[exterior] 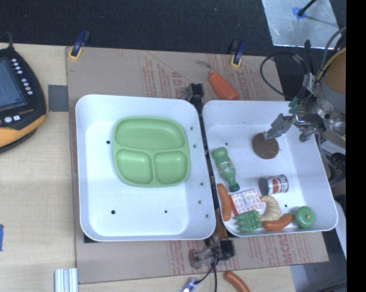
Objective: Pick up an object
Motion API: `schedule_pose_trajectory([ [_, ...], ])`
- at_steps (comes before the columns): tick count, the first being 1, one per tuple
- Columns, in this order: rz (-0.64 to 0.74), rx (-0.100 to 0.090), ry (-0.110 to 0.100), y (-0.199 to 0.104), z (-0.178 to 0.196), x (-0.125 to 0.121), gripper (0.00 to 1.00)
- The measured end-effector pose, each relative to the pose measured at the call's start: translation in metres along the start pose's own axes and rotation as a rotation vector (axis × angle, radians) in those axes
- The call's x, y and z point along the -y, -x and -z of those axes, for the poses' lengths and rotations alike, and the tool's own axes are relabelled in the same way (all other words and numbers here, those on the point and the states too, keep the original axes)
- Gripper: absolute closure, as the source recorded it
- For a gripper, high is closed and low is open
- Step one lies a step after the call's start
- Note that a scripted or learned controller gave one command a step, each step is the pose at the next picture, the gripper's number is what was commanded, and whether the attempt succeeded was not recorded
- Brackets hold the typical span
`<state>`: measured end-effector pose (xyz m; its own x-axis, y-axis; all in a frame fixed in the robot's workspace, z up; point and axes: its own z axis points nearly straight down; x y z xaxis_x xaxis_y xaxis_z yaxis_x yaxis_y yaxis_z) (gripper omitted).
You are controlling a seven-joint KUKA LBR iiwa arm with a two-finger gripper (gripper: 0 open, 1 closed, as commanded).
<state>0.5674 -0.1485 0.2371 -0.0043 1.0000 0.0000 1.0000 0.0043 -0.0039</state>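
My gripper hangs over the upper right part of the right bin, fingers spread open with nothing between them. One fingertip sits just above a brown disc lying on the bin floor. Lower in the same bin lie a green bottle, a small can, a red-and-white packet, an orange carrot, a croissant, green beans, an orange sausage and a green apple.
The left bin holds a green divided plate. A carrot lies outside behind the bins and another orange piece in front. A control pendant rests at the far left. Cables hang near the arm.
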Motion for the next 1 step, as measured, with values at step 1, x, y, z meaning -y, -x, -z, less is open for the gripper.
schedule_pose_trajectory([
  [1, 0.0, 0.002, -0.003, 0.0414, -0.0941, -0.0484, 0.0],
])
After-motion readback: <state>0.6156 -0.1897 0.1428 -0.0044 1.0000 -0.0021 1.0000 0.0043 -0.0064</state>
